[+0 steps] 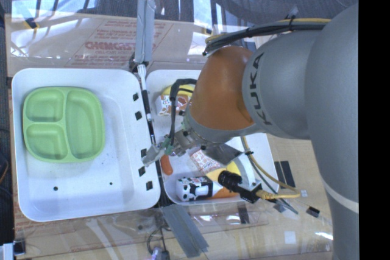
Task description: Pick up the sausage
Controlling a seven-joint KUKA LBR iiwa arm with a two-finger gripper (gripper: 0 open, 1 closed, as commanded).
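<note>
Camera view, claw (163,154) low at right bin's (263,146) 9 o'clock edge, finger spread impossible to tell, orange sausage (166,165) just beside at 6 o'clock, green plate (63,125) in left bin (79,201).

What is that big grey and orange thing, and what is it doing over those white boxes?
That is a robot arm, seen by a camera looking down from above. It reaches in from the right. On the bench sit two shallow white bins. The left bin has a green plate with three sections. The arm hangs over the right bin, which holds toy food and packets. Its hand is down by the bin's left side, close to a small orange sausage, the thing it should pick up. I cannot tell whether the hand is holding anything.
</note>
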